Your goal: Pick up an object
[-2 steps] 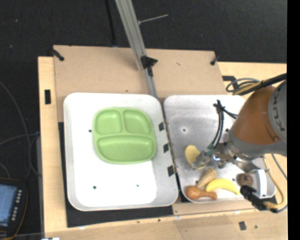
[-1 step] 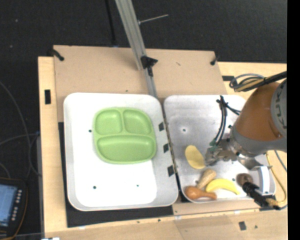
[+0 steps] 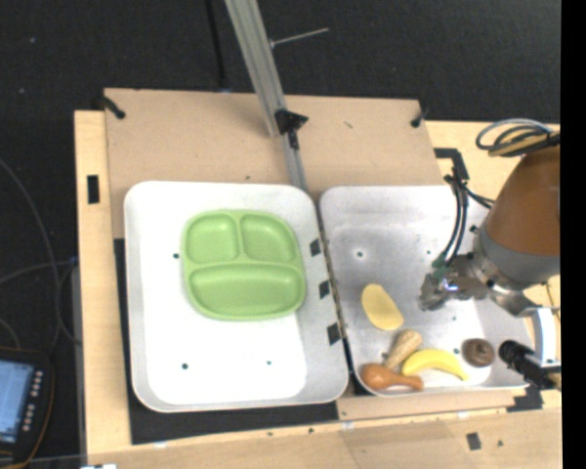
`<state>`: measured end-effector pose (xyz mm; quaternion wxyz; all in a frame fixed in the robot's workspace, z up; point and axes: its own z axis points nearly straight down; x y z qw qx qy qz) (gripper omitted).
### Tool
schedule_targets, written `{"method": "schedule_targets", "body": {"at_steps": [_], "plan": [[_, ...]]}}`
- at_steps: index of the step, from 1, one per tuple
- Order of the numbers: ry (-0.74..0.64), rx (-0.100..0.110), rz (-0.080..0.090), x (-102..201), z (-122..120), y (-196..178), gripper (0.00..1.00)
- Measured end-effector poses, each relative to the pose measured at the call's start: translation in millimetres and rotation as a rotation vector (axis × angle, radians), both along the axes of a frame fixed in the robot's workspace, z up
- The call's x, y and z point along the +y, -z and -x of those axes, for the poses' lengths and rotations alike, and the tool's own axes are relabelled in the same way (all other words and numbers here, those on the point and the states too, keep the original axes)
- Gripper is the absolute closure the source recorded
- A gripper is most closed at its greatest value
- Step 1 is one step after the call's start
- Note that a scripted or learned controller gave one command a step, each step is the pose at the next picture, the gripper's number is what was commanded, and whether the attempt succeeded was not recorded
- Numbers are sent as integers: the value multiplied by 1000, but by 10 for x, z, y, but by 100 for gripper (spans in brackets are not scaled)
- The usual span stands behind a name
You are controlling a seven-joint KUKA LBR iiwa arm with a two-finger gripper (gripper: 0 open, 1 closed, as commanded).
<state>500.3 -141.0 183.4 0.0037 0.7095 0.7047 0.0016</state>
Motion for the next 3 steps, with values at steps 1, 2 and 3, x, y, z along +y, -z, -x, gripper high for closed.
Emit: {"method": "schedule_targets", "body": {"at_steps": [1,2,3], "plan": [[-10,1,-1,-16,-20,-281,100],[-14,5,-4,451,-205,-285,100],[-15,4,-4,921,-305,-456,100]]}}
